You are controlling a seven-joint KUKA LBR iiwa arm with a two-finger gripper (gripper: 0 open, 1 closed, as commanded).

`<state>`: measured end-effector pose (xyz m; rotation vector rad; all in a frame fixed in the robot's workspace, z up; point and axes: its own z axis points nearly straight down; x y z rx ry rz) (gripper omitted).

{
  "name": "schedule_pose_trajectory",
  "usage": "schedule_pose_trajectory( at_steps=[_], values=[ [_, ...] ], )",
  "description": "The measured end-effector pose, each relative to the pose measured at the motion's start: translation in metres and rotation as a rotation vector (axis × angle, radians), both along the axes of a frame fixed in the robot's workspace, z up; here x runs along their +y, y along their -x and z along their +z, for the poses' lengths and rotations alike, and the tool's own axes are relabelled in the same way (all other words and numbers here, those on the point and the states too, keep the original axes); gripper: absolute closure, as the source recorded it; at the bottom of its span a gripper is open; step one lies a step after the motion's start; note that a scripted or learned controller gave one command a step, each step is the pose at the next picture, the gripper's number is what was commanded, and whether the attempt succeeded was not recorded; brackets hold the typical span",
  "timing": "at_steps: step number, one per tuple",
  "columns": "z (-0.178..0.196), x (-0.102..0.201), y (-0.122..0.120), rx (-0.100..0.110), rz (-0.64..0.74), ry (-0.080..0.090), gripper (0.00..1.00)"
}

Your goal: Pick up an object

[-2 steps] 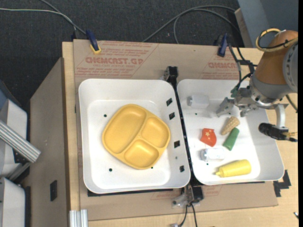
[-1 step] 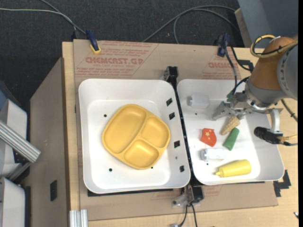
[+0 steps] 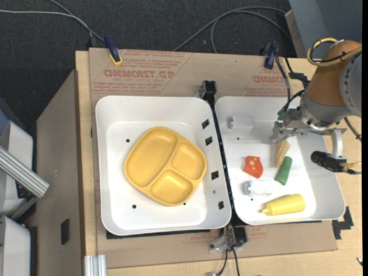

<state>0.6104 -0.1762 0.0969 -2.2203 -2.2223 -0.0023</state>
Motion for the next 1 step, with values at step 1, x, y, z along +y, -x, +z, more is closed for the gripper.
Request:
schedule_pose_trajectory(
  at_steps=[1],
  values=[
    [0.0440,0.0010,0.0009,-0.005,0.000,0.003,1.00]
  ],
)
